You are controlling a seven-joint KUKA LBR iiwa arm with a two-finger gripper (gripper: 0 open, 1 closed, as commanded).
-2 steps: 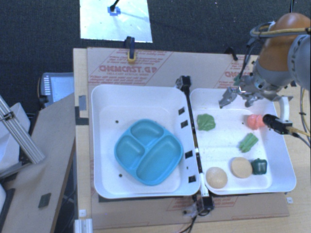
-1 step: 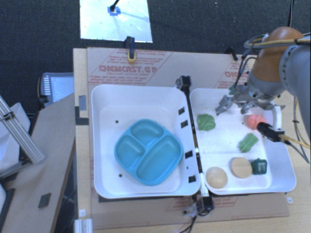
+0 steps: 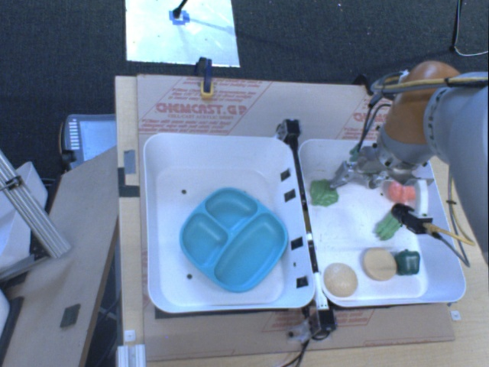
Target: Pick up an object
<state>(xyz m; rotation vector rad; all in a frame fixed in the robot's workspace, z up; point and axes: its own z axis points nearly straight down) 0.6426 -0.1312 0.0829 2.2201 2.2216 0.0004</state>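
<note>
The table [image 3: 229, 98] carries two shallow white bins side by side. The left bin [image 3: 164, 205] holds a blue divided plate [image 3: 233, 238] lying flat near its middle. The arm [image 3: 451, 117], grey with an orange band, reaches in from the right over the far part of the right bin [image 3: 451, 285], and its gripper [image 3: 344, 176] hangs low just beside a green leafy piece [image 3: 323, 193] at the bin's left wall; whether the fingers are spread or closed cannot be told, and nothing is seen between them. A pink piece [image 3: 403, 193] lies under the wrist. Nearer the front lie a green pepper-like piece [image 3: 387, 226], a round tan piece [image 3: 378, 264], a pale round piece [image 3: 341, 279] and a dark green piece [image 3: 409, 262] touching the tan one.
</note>
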